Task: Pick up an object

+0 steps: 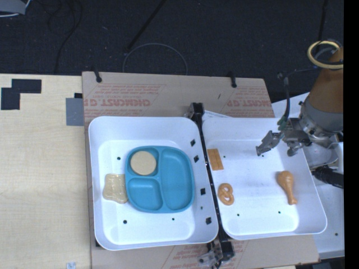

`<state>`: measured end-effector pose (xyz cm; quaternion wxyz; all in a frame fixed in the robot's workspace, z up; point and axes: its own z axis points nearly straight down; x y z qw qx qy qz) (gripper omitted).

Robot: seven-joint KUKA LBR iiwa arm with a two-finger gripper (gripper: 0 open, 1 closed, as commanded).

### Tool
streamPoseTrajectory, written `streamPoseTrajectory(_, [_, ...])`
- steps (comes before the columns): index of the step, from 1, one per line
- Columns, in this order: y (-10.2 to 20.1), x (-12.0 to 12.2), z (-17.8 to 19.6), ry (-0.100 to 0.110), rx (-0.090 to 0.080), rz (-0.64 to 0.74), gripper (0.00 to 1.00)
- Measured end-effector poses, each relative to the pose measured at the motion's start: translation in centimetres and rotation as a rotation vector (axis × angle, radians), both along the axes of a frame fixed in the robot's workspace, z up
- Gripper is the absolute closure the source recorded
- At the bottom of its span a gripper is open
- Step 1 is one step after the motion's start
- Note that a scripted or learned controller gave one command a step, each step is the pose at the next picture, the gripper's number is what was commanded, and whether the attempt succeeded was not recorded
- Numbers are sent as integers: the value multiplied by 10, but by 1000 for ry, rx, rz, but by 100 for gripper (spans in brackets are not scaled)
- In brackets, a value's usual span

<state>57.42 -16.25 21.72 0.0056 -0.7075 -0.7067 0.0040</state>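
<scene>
Arm enters from the right; gripper (268, 145) sits over the upper right part of the right bin (252, 228), low and slanted. Whether it is open or closed I cannot tell: the tip reads as one dark blur. Nothing is visibly held. Candidate objects in the right bin: a toy chicken drumstick (287, 186) toward the right wall, a small pretzel (226, 194) near the left wall, and a flat orange rectangular piece (214, 159) just above the pretzel against the divider side. The left bin (106, 228) holds a blue divided tray (162, 189) with a round tan cookie-like disc (142, 162) in its upper left compartment, and a pale bread-like piece (115, 188) touching the tray's left edge. Risks, as judged: the drumstick is nearest but tapered and rounded, so a pinch off its middle could squirt it sideways or roll it against the wall. The pretzel and the flat piece lie low on the floor; a shallow descent would close on air, a deep one would jam on plastic. Both also sit close to the bin wall, which could block one side of the approach.
</scene>
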Motion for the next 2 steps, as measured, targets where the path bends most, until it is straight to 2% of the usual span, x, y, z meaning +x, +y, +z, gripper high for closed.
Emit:
streamPoseTrajectory(1, [0,3,6,-12,-2,1,0])
streamPoseTrajectory(2, [2,-1,-37,-7,-1,1,0])
